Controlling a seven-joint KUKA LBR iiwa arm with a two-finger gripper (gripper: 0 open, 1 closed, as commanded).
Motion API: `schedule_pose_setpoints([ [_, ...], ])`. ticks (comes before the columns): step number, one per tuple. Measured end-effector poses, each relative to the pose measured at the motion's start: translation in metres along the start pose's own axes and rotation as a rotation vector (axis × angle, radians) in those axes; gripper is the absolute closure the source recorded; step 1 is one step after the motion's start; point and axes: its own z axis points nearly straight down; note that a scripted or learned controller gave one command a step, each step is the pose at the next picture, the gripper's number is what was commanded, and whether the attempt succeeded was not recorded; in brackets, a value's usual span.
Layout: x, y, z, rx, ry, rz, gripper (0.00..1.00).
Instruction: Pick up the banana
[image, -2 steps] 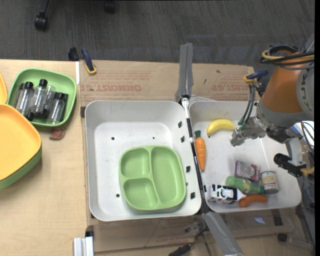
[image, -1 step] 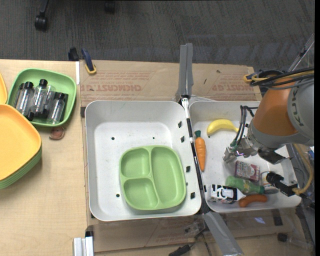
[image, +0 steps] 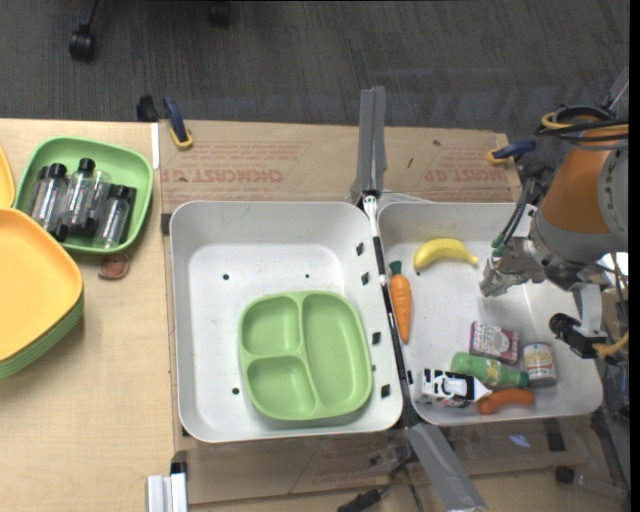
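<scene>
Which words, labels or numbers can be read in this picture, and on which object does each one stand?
"CHEMCUT", as far as it can be made out: red print, upside down, on the cardboard sheet behind the left bin; it is repeated behind the right bin.
Pink packet: a label is there, too small to read.
Small can: label blurred, unreadable.
Green bottle: no legible text.
Black-and-white item: markings unreadable.

The grey arm (image: 585, 190) reaches in from the right, orange band above its wrist. Its gripper (image: 497, 277) points down-left.
</scene>
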Motion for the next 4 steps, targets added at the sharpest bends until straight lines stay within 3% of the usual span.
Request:
schedule_pose_setpoints([
  [1, -0.004, 0.010, 0.009, -0.002, 0.000, -0.463, 1.00],
  [2, -0.049, 0.046, 0.009, -0.003, -0.001, -0.350, 1.00],
  [3, -0.048, 0.078, -0.018, -0.005, -0.002, -0.412, 1.00],
  [4, -0.047, 0.078, -0.016, -0.004, -0.002, -0.732, 1.00],
])
